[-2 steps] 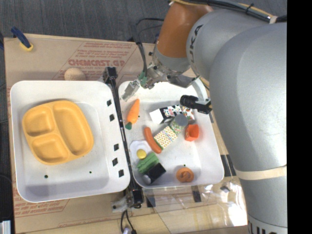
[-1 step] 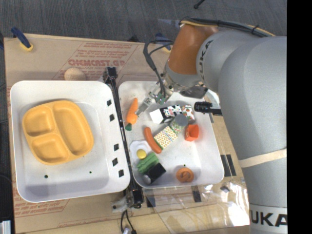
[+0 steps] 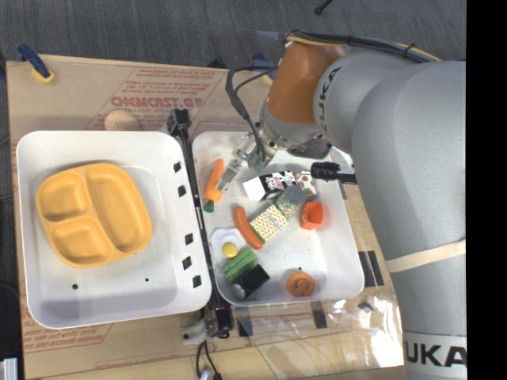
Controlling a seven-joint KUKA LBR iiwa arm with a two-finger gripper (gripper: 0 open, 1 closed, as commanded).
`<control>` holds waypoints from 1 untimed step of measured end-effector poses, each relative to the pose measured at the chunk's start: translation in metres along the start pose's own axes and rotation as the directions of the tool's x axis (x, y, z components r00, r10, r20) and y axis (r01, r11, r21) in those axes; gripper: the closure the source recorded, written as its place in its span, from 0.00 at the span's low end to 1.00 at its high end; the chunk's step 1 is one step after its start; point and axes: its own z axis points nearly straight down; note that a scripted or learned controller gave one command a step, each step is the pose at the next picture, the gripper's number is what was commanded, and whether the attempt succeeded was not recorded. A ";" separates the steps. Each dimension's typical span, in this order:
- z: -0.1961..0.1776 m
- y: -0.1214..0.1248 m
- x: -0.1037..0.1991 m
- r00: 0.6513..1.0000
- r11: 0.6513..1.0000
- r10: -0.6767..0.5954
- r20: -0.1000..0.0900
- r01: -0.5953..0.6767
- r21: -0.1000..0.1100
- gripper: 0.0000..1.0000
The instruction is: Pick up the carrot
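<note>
Robotics lab: KUKA arm (image 3: 396,157), 2 white bins (image 3: 32,236), cardboard-covered bench (image 3: 142,93).

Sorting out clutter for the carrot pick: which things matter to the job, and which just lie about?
Job: carrot, gripper, right bin.
Lying about: sausage, patterned card, red block, yellow tray, left bin.

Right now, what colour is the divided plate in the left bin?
The divided plate is yellow-orange all over, seen best in the camera view.

Red "CHEMCAST GP" is printed on the cardboard (image 3: 158,93) under the bins; "KUKA" stands partly visible on the arm (image 3: 412,212)
</note>
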 end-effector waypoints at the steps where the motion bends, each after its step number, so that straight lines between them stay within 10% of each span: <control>1: 0.002 -0.004 0.004 0.962 0.962 0.274 -0.004 -0.274 0.004 0.00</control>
